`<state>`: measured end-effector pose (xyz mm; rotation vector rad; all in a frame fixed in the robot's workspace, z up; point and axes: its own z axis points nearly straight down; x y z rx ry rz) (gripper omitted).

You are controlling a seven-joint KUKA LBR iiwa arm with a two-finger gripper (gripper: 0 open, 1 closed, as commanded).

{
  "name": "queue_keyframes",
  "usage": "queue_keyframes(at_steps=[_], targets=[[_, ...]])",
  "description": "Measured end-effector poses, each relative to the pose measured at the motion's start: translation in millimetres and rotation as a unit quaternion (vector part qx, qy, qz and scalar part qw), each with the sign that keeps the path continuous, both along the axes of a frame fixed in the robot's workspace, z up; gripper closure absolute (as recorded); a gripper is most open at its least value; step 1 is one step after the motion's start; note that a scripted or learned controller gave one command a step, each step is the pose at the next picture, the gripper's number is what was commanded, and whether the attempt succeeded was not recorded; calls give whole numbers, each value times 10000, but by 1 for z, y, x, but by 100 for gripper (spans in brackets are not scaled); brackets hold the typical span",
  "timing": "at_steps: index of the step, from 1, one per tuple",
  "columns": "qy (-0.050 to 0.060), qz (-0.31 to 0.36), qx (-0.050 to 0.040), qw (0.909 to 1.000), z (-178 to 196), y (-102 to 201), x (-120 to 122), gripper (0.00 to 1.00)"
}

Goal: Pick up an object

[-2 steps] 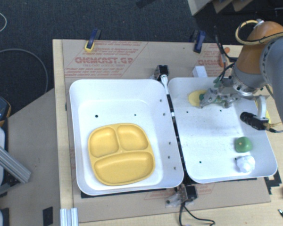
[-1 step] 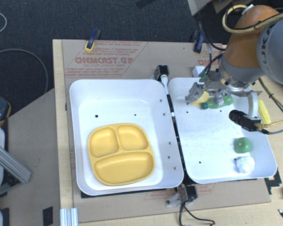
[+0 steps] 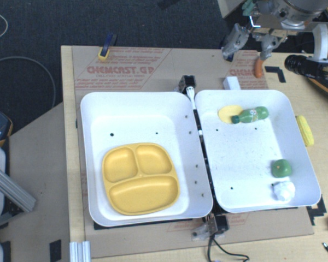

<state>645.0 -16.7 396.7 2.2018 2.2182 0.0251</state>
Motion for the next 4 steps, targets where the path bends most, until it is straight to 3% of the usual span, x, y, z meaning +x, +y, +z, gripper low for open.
queue_keyframes(at_steps=[1,2,3,4], targets=[[110,13,17,9999,38,91,-84,0],[42,36,38,10000,146,211,-95,0],[89,-22,3,10000,150,204,-94,100],[157,-4,-8,9999,102,243,-170,100]])
